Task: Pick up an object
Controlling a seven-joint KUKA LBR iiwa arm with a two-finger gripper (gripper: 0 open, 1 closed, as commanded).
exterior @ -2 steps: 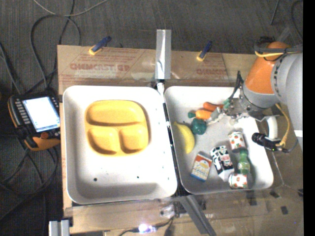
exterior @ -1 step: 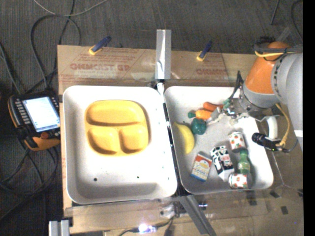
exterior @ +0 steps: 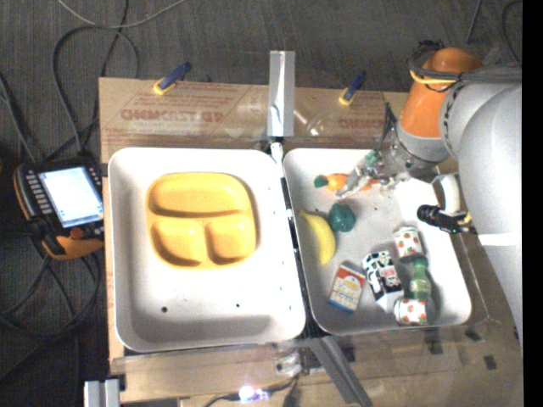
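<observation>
At far left a teach pendant [exterior: 61,195] lies on the floor. The left bin [exterior: 127,312] holds a yellow divided tray [exterior: 202,219]. In the right bin [exterior: 454,303], a banana [exterior: 320,236] lies at nine o'clock, a dark green round object [exterior: 343,218] just beside it, an orange carrot-like toy [exterior: 333,180] at eleven, and small cartons and cans [exterior: 399,278] toward five o'clock. The gripper [exterior: 371,176] hovers low at twelve o'clock, close to the carrot toy; how wide its jaws stand I cannot tell, and nothing is seen between them. Judging from this, no object is lifted yet; closing and raising remain
</observation>
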